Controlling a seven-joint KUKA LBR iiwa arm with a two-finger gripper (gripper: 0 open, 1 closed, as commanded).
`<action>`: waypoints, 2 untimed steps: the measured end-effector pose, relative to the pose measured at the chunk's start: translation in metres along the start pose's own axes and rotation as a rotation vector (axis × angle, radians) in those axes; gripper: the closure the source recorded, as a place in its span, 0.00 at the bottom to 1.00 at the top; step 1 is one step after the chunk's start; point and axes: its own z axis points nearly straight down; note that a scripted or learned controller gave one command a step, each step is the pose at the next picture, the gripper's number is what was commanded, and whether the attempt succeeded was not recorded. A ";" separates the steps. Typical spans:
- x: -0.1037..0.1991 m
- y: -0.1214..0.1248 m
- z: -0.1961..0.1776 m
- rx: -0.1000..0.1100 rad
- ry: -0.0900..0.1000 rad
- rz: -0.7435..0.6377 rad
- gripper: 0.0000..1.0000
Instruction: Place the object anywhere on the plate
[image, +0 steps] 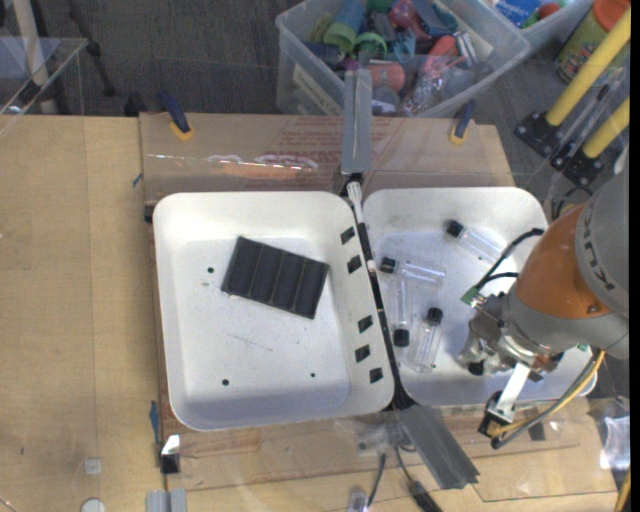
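**Vials in the right bin, dark plate in the left**

Several clear vials with black caps are seen scattered on the floor of the right bin (520, 205). One capped vial (468, 234) lies near the far wall of that bin, a second vial (408, 269) lies close to the central divider (362, 290), and a third vial (430, 334) lies nearer the front, tilted, with a fourth vial (402, 322) just beside it towards the divider. The vials are all apart from the plate.

The plate (275, 277), a dark ribbed rectangle, is laid flat and slightly skewed on the floor of the left bin (190, 380), on the other side of the divider from the vials and well apart from them. Nothing is seen resting on it.

The pincer (488, 352) is lowered over the front right part of the right bin, just to the right of the third vial. Its fingers are hidden by the wrist and blurred, so it cannot be told whether they are apart or together, nor whether anything is held. Above it the orange band (555, 275) of the arm is seen.

Both bins are carried on a wooden tabletop (70, 300). Beyond the far edge of the bins, a clear tub of coloured toys (400, 45) is set.
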 end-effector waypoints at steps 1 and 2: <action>0.074 -0.061 -0.084 0.006 -0.003 0.049 1.00; 0.074 -0.062 -0.093 0.009 -0.006 0.045 1.00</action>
